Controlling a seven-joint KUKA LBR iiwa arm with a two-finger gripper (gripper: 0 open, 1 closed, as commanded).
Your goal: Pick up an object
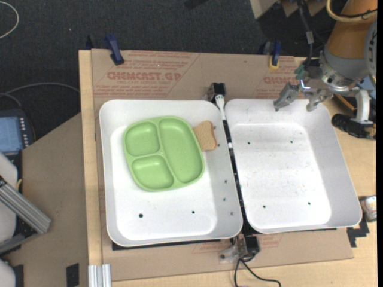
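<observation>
Camera view: bench (149, 70) carries two shallow white bins, left bin (119, 214) and right bin (287, 178), touching along their inner edges. One arm (353, 23) comes in from the right and hangs over the far right corner of the right bin. Gripper (297, 100) has its two fingers spread apart with nothing between them, tips just above the far rim of that bin. Count: two bins, one green divided plate (163, 153) with three compartments, one tan cracker-like piece (206, 136). Both loose items sit in the left bin; the plate lies flat toward the far half, the tan piece touches the plate's right edge, near the divider between bins. Right bin holds only faint specks. Task status, my read: nothing picked yet, pick not started. Gripper is well apart from both candidates and over the wrong bin. Left to do: cross to the left bin, descend on a target, close, lift. Tan piece looks like the easier grab; plate is wide and flat.
</observation>
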